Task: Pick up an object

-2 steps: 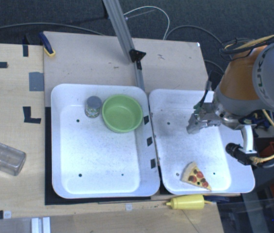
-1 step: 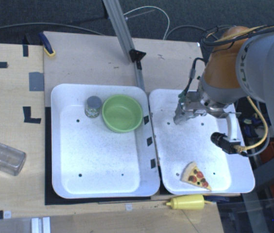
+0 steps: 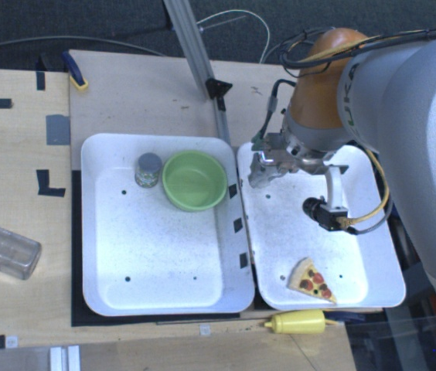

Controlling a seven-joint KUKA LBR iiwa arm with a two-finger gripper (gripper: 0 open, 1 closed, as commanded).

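— Where in the bins?
— Left bin (image 3: 94, 207): green bowl (image 3: 195, 180) at the far edge, touching a small grey can (image 3: 148, 169) on its left; bare floor across the near half. Right bin (image 3: 380, 284): pizza slice (image 3: 311, 279) close to the near rim, well apart from everything else.
— And the end effector (image 3: 260, 168)?
— Low over the right bin's far-left corner, just beside the shared rim. Cannot tell whether spread or pressed together. Open floor between it and the slice.
— Outside?
— Yellow bottle (image 3: 299, 322) on the worktop (image 3: 17, 184), just past the near rim.
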